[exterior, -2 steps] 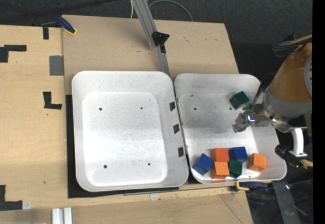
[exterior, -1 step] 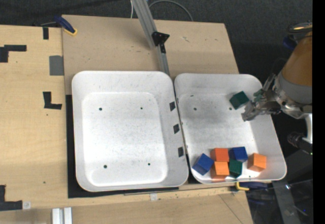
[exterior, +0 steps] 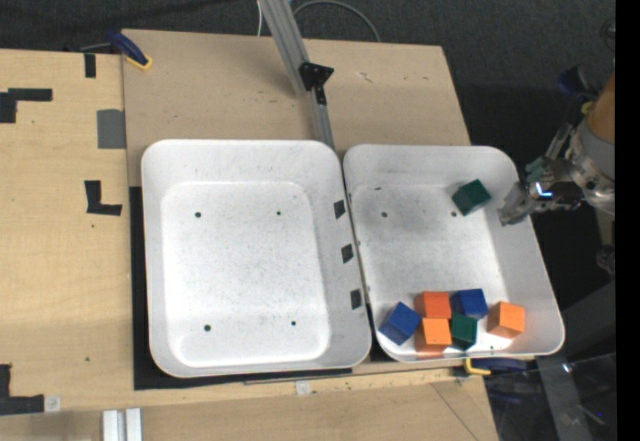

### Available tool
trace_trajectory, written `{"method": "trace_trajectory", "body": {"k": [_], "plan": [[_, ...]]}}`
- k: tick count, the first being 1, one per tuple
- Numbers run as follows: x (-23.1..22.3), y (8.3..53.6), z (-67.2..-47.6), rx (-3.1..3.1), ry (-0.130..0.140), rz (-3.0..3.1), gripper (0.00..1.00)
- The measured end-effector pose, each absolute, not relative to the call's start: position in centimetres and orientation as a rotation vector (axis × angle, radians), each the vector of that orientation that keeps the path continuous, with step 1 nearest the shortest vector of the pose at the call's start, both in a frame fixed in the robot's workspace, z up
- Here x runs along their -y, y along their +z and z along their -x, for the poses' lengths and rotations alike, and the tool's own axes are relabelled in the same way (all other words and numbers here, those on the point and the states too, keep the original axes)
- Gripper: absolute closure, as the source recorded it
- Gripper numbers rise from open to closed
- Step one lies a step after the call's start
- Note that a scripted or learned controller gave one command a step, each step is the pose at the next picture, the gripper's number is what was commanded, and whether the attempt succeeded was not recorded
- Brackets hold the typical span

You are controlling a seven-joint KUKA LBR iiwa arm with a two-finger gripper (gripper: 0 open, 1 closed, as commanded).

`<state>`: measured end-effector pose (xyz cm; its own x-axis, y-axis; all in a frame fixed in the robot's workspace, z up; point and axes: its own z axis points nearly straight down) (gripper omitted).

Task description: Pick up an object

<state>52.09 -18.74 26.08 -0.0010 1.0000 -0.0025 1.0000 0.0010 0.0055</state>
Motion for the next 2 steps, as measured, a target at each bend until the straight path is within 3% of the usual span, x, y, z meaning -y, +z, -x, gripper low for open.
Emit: {"method": "trace_trajectory", "body": {"k": [2], "plan": [[8.2,26.5,-52.6,-2.230,0.002,-2.214,1.00]]}}
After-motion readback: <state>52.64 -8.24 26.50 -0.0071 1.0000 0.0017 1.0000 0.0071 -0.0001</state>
